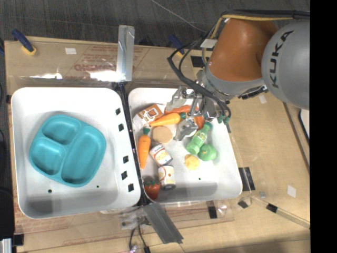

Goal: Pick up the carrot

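gripper [190, 121] low in the right bin [224, 181], at the tip of a carrot [165, 119]; jaw state cannot be told; likely reaching; next, a clean close around it.

view: single fixed camera | position: above tabletop [263, 157], looking down at a slant | range: moderate, both bins whole in frame | left bin [21, 157] at 9 o'clock, right bin [226, 173] near centre | arm [274, 46] enters from 2 o'clock
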Controlling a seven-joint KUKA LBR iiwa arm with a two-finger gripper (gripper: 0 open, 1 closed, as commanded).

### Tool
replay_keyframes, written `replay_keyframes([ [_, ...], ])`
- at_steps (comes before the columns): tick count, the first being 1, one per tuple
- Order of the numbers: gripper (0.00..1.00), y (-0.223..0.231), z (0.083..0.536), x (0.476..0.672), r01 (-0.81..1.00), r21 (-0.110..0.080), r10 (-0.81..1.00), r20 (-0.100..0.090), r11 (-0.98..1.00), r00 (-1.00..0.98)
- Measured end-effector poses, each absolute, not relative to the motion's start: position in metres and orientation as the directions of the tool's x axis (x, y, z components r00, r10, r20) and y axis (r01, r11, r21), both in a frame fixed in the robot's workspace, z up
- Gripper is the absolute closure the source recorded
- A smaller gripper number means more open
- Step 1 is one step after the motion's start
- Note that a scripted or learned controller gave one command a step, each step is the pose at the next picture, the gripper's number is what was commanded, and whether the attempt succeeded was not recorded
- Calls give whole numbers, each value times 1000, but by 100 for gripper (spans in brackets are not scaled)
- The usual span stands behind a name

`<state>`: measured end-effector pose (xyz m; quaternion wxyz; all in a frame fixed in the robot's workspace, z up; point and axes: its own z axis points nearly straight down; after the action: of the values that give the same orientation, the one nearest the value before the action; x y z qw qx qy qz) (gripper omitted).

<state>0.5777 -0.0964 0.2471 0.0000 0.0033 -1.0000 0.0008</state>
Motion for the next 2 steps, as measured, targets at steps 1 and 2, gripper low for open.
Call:
replay_keyframes([
  [1,0,-101,114,546,192,0,192,7,981,-981],
  [2,0,-93,91,567,202,0,202,0,979,-979],
])
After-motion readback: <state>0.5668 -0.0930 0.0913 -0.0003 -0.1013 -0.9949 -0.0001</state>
